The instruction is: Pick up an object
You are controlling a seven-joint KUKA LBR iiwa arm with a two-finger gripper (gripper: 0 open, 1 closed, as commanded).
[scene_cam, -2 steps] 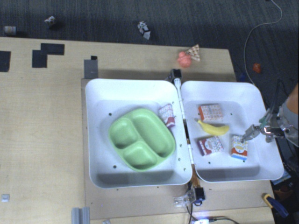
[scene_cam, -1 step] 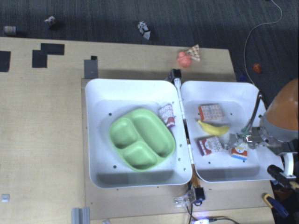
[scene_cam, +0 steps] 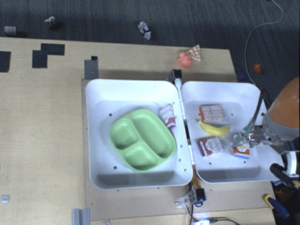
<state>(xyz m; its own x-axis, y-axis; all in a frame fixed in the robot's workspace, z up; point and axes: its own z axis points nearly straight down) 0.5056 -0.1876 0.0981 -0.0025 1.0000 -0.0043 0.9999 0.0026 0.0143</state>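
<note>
Item: gripper (scene_cam: 243, 139), finger state not discernible, was low in the right bin (scene_cam: 225, 175) directly over a small white-orange-blue carton (scene_cam: 242, 151), evidently positioned for picking, beside a banana (scene_cam: 213, 129) and red packet (scene_cam: 210, 146).

Two bins: left bin (scene_cam: 96, 139) and right bin (scene_cam: 225, 90), white plastic, smooth, slight sheen. Green divided plate (scene_cam: 142, 138): plastic, smooth, matt-satin. Bench top (scene_cam: 42, 139): pale wood look, matt. Floor (scene_cam: 117, 8) beyond bench: dark carpet-like cloth, rough weave. Banana (scene_cam: 213, 128): yellow, smooth skin. Two small cartons (scene_cam: 211, 112) (scene_cam: 211, 146): printed paper or card, flat finish. Gripper (scene_cam: 244, 137): bare metal, glints. Arm band (scene_cam: 287, 104): orange, smooth, glossy.
</note>
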